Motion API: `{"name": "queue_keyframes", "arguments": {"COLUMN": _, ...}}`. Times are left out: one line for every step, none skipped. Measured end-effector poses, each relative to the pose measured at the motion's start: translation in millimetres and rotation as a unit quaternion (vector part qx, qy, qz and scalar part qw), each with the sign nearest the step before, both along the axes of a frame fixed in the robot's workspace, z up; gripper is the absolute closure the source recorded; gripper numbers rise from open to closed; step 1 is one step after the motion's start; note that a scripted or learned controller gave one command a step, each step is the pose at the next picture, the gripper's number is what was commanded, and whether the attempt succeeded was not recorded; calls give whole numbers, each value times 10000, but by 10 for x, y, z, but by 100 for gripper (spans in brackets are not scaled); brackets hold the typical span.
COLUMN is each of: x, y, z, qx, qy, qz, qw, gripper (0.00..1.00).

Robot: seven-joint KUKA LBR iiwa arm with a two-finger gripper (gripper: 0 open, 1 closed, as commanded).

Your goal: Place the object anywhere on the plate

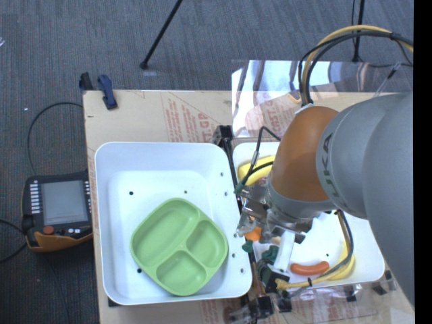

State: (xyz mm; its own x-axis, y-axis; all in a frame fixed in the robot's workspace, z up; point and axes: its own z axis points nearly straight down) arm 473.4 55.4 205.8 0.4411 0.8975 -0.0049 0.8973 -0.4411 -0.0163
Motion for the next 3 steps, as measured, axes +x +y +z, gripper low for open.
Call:
{"name": "queue_keyframes", "arguments": {"x": 13, "y": -376, "z": 43, "qx": 21, "qy": -27, "qz": 1806, "qw": 9836, "gripper": 100}}
{"name": "queue_keyframes", "arguments": {"x": -7, "y": 639, "z": -275, "qx": 23, "qy": -10, "qz": 1875, "qw": 9823, "gripper": 100}}
{"name": "queue_keyframes", "arguments": {"x": 0, "y": 622, "z": -268, "qx": 13, "qy": -18, "qz": 1863, "qw": 9825, "gripper": 0}}
